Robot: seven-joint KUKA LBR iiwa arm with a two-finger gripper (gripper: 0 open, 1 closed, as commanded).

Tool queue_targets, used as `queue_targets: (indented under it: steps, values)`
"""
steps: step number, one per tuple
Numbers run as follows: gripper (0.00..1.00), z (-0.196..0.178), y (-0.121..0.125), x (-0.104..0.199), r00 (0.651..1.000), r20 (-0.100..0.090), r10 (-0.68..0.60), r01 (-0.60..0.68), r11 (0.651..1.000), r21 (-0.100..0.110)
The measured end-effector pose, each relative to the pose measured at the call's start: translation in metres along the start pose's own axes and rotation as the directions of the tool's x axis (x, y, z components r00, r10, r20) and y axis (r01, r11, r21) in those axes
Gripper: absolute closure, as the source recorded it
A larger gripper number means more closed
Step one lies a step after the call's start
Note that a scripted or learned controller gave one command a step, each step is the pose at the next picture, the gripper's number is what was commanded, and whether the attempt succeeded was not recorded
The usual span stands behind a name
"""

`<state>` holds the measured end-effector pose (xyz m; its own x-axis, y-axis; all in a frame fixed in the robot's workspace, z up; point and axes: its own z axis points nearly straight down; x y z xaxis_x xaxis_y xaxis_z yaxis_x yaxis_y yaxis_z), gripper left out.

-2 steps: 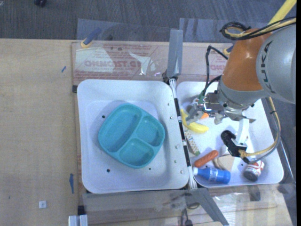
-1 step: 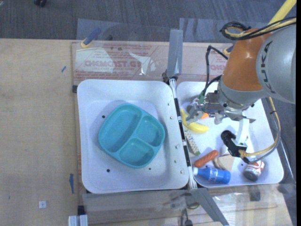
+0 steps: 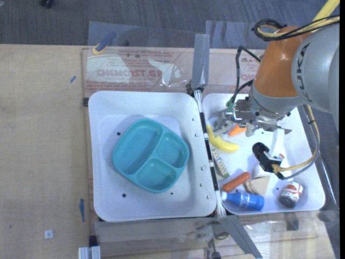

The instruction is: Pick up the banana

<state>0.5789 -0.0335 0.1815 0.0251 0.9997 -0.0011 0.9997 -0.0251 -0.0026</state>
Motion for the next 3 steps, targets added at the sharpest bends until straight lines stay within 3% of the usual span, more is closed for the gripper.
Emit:
queue_targets:
  steps: [1,2,3]
  values:
    - [0.00,0.000,0.000,0.000,1.000,0.000,0.000,0.000,1.000,0.000]
    - [0.00,0.094,0.016,-0.066,0.998,-0.001,-0.063,0.063,0.998,-0.008]
    - [1.00,0.086,0.017,-0.066,0.998,-0.002,-0.061,0.061,0.998,-0.009]
